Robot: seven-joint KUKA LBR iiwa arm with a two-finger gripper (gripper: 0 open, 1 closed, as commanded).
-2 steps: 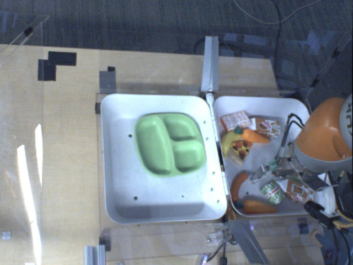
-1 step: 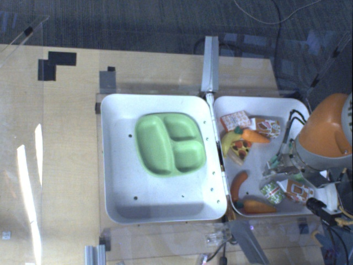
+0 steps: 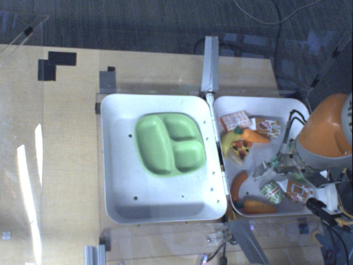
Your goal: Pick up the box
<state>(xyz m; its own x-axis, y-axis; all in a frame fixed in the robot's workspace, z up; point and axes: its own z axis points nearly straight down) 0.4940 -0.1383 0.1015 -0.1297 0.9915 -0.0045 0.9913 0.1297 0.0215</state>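
Several small boxes lie in the right bin (image 3: pixel 295 105). A pink and white box (image 3: pixel 235 118) sits at the bin's far left, and a red and white box (image 3: pixel 268 127) lies to its right. A box with a fruit print (image 3: pixel 238 149) rests by the left wall, and a brown and white box (image 3: pixel 299 191) lies near the front right. My gripper (image 3: pixel 268 168) hangs low over the middle of this bin, between the fruit-print box and the brown and white box. Nothing is visibly held in it.
A carrot (image 3: pixel 255 136), a banana (image 3: pixel 226 143), a brown sausage (image 3: pixel 237 184), an orange vegetable (image 3: pixel 259 206) and a green and white can (image 3: pixel 271 192) share the right bin. The left bin (image 3: pixel 118 148) holds a green divided plate (image 3: pixel 170 143). A metal divider (image 3: pixel 210 65) stands behind.
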